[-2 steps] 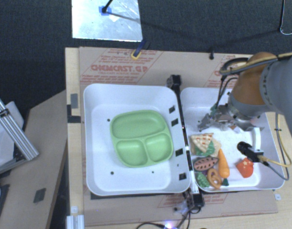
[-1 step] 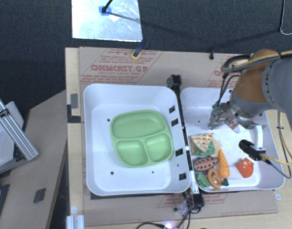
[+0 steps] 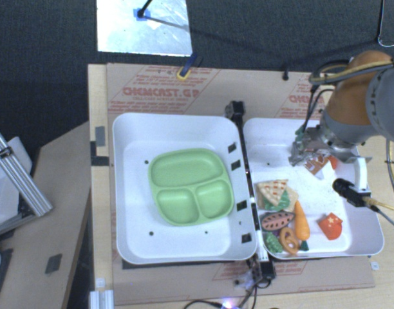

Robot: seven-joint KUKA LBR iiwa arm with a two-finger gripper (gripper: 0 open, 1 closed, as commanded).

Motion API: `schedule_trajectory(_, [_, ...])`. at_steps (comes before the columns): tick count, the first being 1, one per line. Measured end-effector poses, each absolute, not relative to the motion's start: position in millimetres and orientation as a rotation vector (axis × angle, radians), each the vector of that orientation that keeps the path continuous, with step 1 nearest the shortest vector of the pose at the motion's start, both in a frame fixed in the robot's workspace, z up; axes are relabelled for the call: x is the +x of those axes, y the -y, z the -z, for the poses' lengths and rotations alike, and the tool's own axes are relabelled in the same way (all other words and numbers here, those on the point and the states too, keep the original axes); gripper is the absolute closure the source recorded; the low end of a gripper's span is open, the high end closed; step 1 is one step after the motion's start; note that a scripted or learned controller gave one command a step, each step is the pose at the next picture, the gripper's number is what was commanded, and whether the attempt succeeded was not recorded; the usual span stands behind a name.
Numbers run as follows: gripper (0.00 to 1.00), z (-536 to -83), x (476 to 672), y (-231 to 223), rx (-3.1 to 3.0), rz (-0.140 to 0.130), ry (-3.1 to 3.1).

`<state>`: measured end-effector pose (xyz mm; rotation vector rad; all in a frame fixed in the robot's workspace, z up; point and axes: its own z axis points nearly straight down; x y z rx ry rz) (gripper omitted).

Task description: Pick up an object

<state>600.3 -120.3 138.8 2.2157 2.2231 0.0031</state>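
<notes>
Nearest the camera, along the front edge of the right bin (image 3: 371,240), sits a cluster of toy food: a pretzel (image 3: 288,239), a sausage (image 3: 277,221), a carrot (image 3: 301,220) lying with its long axis running front to back, and a sandwich wedge (image 3: 276,192) just behind them. A red strawberry-like piece (image 3: 331,226) lies apart from these, toward the right wall of that bin.

Further back in the same bin, the gripper (image 3: 306,152) is low over the floor at the rear half. A small reddish-brown piece (image 3: 319,165) lies just beside it, on its front-right side, partly under the wrist. Whether the gripper is open, closed, or gripping that piece I cannot tell; the metal parts blur together.

That reddish-brown piece seems the likeliest target, being right at the gripper, while the sandwich wedge lies a little way forward and to the left of it. The coming move probably needs only a small shift toward the front-right.

Left of the divider, the left bin (image 3: 129,237) holds a green divided plate (image 3: 190,185) with three compartments, all bare.
</notes>
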Motion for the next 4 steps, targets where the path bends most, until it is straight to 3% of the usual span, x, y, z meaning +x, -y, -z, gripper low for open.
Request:
schedule_trajectory(2, [1.00, -227.2, 600.0, 128.2, 2.213, -0.005, -2.223])
schedule_trajectory(4, [1.00, -238.0, 593.5, 21.4, 2.210, -0.004, -2.234])
